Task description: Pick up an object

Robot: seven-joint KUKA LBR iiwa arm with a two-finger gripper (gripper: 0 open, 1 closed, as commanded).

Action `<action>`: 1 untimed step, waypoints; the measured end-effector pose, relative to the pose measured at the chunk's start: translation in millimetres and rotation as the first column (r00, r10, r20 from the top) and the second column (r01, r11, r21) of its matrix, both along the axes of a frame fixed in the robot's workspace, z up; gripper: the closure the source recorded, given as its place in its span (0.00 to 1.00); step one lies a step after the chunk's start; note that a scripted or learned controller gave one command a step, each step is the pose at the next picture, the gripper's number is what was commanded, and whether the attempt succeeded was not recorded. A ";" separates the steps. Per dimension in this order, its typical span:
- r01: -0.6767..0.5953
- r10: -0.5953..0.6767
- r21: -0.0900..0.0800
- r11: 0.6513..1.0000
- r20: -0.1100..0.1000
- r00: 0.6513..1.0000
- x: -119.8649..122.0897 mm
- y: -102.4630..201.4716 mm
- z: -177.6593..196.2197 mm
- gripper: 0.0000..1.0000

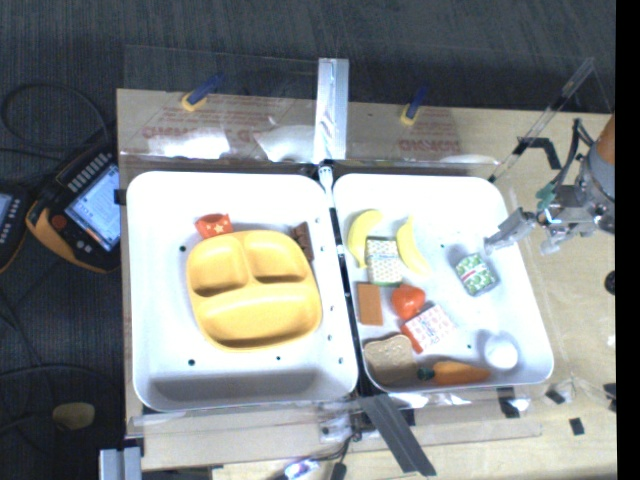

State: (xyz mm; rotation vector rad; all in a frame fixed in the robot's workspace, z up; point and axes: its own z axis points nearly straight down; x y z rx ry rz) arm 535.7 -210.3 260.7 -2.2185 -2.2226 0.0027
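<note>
- I see the arm at the right edge, its orange band just showing at the top right, with the wrist over the surface [575, 268] outside the right bin [520, 218].
- The gripper [505, 233] reaches leftward and slightly down over the right bin's right rim; I cannot tell how it is set, and nothing shows in its grip.
- Just below and left of the gripper tip, apart from it, lies one small green-and-white patterned packet [476, 274] on the bin floor.
- Two white bins sit side by side; the left bin [150, 268] holds one yellow divided tray [254, 287], one small red item [213, 225] touching the tray's upper left corner, and one dark brown piece [302, 238] at its upper right.
- In the right bin I count two yellow banana-like pieces: one [360, 230] near the top left, one [410, 245] just right of it.
- Between them sits one green-and-white box [383, 261].
- Below that, one orange-brown flat block [369, 303], one red tomato-like piece [407, 300], and one red-and-white carton [430, 328].
- Along the bottom wall: one slice of bread [390, 356], one carrot [458, 373], and one white round cup [500, 351].
- Left of the surface, on the dark floor, lies one orange-edged handheld controller [85, 213] with its cable.
</note>
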 end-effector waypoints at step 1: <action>0.129 -0.129 0.007 0.992 -0.005 0.992 38.6 -6.5 -139.6 0.00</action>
